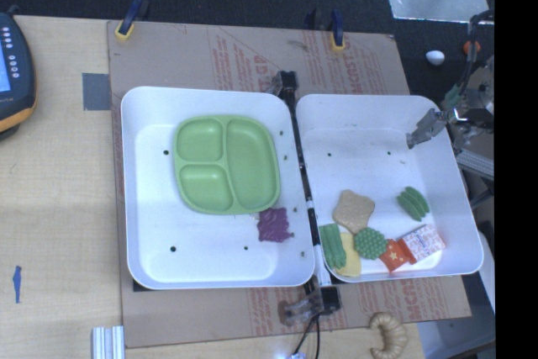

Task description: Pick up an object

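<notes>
Nearest the camera, along the front wall of the right bin [471,206], the candidates for picking are crowded together: a flat red packet [396,255] touching a white-and-red printed packet [424,241], a knobbly green broccoli piece [370,243], a ridged green pod [333,245] lying over a smooth yellow piece [350,261], and just behind them a tan, lobed piece like toast [354,211]. A grasp aimed into this cluster could be spoiled by crowding, it is judged: two pieces may be caught at once, or one nudged against the wall. The flat packets would likely be hard to get under. A ribbed green piece [413,202] lies apart and looks the easier target.

In the left bin [134,181] a crinkled purple piece [274,224] rests just beside a glossy green divided plate [228,163], whose rim could be struck.

Farther back, the gripper [423,133] is seen at the right bin's far right corner, well apart from every object; nothing is held, and whether it is wide or narrow cannot be told
</notes>
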Robot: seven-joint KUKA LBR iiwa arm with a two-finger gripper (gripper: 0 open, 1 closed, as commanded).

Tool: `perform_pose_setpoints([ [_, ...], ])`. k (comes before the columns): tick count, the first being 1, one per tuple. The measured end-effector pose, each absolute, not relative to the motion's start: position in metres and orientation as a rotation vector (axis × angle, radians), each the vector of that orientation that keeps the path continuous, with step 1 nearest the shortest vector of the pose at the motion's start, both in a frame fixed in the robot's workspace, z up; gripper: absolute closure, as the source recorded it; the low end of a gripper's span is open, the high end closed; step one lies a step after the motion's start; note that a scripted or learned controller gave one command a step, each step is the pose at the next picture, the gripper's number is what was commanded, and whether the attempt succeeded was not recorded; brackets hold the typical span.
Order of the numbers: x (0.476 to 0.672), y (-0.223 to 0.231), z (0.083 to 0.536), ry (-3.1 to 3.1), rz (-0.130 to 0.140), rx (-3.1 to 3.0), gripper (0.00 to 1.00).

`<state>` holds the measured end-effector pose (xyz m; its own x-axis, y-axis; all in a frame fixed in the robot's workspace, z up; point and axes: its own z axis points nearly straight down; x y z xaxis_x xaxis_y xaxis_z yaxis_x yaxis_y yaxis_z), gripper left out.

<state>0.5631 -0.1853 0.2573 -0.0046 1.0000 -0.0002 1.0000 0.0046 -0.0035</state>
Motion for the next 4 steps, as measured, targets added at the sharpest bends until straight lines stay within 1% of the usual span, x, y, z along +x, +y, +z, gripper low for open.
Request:
perform_pose_setpoints([
  [1, 0.500, -0.213, 0.143, -2.212, 0.015, -2.211, 0.00],
  [2, 0.524, -0.211, 0.088, -2.224, 0.006, -2.209, 0.00],
  [3, 0.524, -0.213, 0.102, -2.227, 0.006, -2.211, 1.00],
  [4, 0.603, -0.135, 0.167, -2.241, -0.011, -2.209, 1.00],
])
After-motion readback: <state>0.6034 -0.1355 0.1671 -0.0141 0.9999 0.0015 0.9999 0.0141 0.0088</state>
